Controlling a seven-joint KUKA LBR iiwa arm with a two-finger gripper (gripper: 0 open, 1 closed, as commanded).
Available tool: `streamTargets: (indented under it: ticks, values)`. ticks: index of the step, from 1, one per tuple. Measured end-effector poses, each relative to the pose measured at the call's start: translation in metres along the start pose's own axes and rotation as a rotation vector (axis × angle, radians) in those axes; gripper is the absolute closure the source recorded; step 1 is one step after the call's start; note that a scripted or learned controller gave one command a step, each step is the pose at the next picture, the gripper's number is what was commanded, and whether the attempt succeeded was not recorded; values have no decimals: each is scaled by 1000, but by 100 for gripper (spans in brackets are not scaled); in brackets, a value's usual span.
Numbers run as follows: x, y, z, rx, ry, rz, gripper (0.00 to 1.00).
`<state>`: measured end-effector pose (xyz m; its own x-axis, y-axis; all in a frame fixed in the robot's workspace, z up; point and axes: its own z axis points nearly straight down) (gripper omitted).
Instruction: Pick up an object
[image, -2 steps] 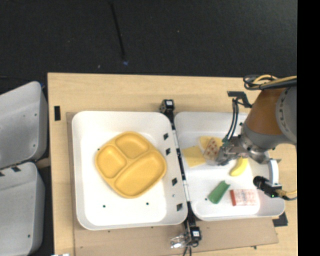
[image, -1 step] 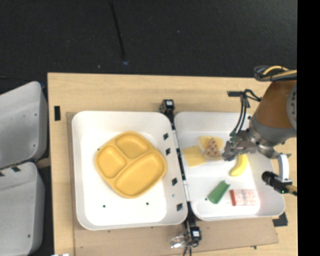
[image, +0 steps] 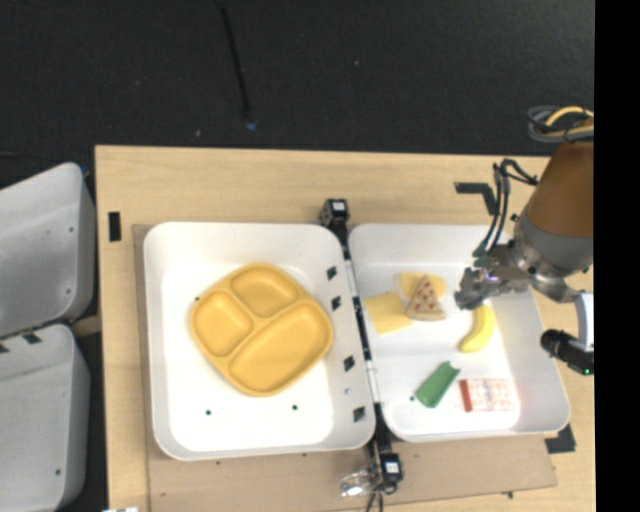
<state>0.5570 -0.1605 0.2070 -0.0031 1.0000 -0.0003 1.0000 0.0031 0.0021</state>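
The right bin (image: 530, 420) holds a yellow banana (image: 479, 329), a pizza slice (image: 426, 297), a yellow cheese wedge (image: 387, 312), a green object (image: 437, 384) and a small red-and-white packet (image: 488, 396). My gripper (image: 476, 287) hangs over the right bin, just above the banana's upper end and right of the pizza slice. Nothing shows between its fingers.
The left bin (image: 180, 400) bears a yellow three-compartment plate (image: 262, 328). A divider with black clips (image: 352, 330) separates the bins. The arm's grey body with orange band (image: 562, 205) comes in from the right. Wooden bench (image: 250, 185) surrounds the bins.
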Motion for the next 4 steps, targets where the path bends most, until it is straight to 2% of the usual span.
streamTargets:
  ticks: [1, 2, 4]
  values:
    - [-1, 2, -52, -1, -1, -1, 100]
    - [48, 6, -39, 5, 0, -3, 100]
    - [156, 9, -42, 5, 2, -5, 100]
